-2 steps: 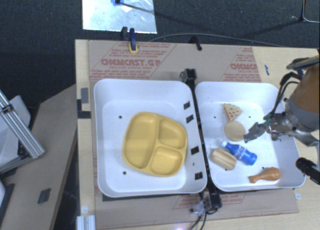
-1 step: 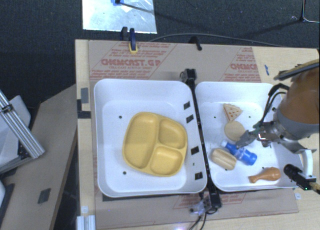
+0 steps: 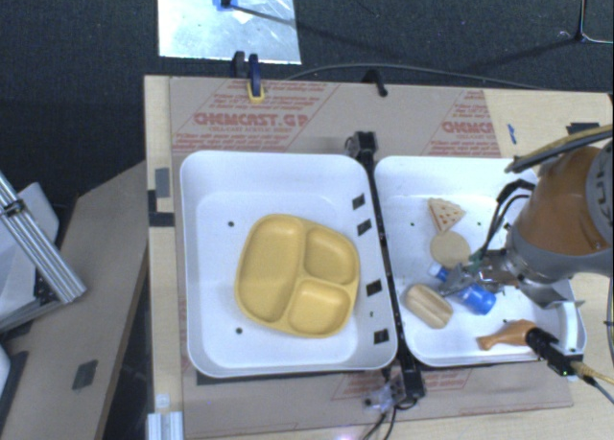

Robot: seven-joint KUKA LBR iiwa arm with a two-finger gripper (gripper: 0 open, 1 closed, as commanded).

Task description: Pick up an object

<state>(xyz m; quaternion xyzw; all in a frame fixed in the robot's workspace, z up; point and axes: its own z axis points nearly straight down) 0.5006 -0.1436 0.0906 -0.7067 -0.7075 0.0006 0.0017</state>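
- We see a blue object (image 3: 472, 293) lying in the right bin, right of a tan bread roll (image 3: 428, 305).
- A round cracker (image 3: 449, 249) and wedge (image 3: 444, 214) lie farther back.

Dark floor (image 3: 77, 64), probably carpet, surrounds the bench (image 3: 317, 107).

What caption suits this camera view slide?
Arm's tool down at a blue object in the right bin; yellow divided tray left.

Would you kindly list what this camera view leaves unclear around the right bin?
- Gripper: too small and blurred to tell whether open or shut.
- Blue object: partly covered by the gripper; its shape and any contact are unclear.
- Arm: cut off by the right edge.
- Right bin: far corner hidden beneath the arm.
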